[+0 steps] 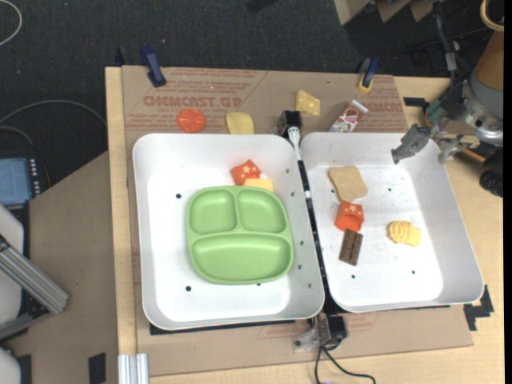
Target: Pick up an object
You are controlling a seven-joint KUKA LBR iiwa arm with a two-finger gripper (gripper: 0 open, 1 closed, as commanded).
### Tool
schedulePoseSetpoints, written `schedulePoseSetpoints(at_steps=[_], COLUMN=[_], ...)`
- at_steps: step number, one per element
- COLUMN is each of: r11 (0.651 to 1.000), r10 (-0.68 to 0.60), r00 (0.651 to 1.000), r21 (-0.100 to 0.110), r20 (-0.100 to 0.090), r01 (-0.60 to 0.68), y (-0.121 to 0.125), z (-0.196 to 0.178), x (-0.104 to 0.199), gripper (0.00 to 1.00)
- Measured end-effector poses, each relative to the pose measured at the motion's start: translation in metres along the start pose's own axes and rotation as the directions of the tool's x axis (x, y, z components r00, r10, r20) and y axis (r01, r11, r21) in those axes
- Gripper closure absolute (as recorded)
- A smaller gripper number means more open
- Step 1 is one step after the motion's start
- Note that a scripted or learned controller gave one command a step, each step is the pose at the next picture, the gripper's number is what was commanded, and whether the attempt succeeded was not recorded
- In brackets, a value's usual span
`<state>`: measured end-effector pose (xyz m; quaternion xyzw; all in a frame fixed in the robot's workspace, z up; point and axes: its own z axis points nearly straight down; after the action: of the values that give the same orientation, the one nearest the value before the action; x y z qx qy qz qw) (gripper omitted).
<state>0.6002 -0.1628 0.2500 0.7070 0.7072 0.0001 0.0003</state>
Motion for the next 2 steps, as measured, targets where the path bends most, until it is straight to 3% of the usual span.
schedulePoseSetpoints(at_steps=[1, 2], r11=[1.0, 1.0], r10=[-0.006, 0.004], r00=[1.0, 1.0], r21=[0.013, 0.013], r20=[-0.006, -0.003], r01=[0.006, -0.004], y=[-0.014, -0.099], z=[0.119, 0.153], x=[0.075, 0.064], gripper=[0.0, 0.0])
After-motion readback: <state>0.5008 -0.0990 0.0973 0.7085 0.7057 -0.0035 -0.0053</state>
